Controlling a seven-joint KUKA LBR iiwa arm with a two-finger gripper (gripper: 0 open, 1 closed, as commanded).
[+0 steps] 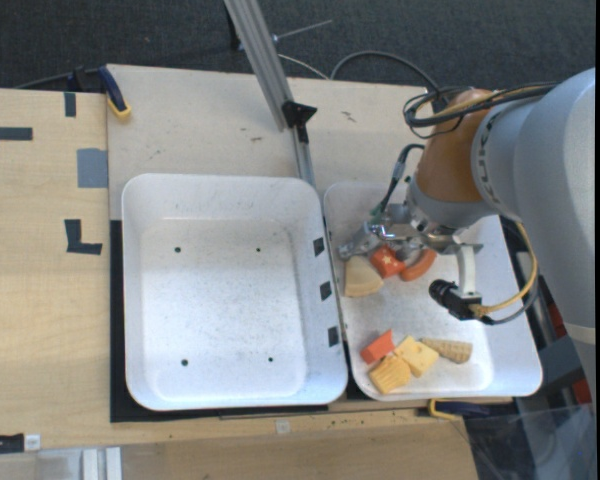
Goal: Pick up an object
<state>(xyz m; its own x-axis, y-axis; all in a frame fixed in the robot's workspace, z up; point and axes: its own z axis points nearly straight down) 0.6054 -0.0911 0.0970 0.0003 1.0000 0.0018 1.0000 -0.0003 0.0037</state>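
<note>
Matt white plastic bins (220,193), speckled; pale wood-grain bench (40,298).

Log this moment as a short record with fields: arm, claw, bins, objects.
arm: grey, orange band, reaching in over the right bin
claw: low in the right bin, by the orange pieces; tan piece just below
left bin: white, speckled floor
other objects: orange wedge, two yellow blocks and a tan cone near the right bin's front edge
</note>
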